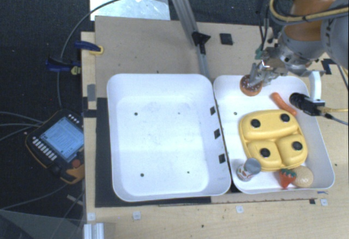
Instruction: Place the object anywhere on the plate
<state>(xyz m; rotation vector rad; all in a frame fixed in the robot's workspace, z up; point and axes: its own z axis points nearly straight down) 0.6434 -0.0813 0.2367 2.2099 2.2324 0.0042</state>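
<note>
Strawberry (pixel 287 177) and cup (pixel 248 169) sit at right bin's (pixel 229 96) front edge, beside yellow plate (pixel 272 137). Gripper (pixel 255 81) at bin's back edge, over a brown disc (pixel 249 88); can't tell its state.

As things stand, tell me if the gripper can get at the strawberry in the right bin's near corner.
Probably yes. The strawberry lies uncovered between the yellow plate and the bin's near wall, open from above. The gripper is over the far end, and that snug gap may hinder its approach.
</note>
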